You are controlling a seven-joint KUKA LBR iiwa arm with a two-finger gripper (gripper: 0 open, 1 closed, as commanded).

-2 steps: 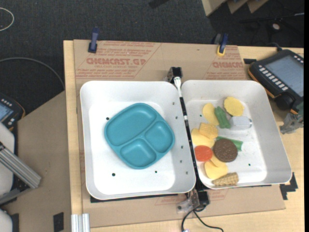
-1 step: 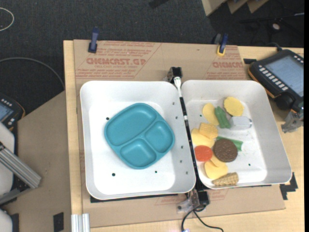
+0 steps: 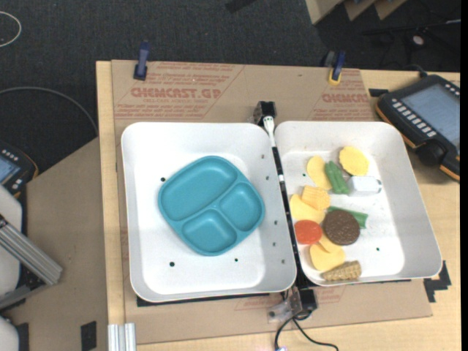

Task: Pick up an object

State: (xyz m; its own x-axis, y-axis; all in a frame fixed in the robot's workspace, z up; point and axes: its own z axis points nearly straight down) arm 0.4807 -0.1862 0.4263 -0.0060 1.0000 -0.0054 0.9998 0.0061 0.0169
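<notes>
Toy food pieces (image 3: 330,210): heaped in right bin (image 3: 409,196) | blue tray (image 3: 210,205): in left bin (image 3: 139,196)

Both white bins, the left bin (image 3: 139,218) and the right bin (image 3: 409,196), look like smooth moulded plastic with a soft sheen. The teal divided tray (image 3: 210,205) seems to be plastic too, satin rather than glossy, its three compartments catching mild highlights. The small food pieces look like matt plastic or rubber (too small to tell which): the brown disc (image 3: 341,227) appears finely textured, the red round piece (image 3: 308,231) smooth. The board (image 3: 212,93) under the bins is matt brown cardboard with red print. The floor (image 3: 110,13) reads as dark, rough carpet.
</notes>
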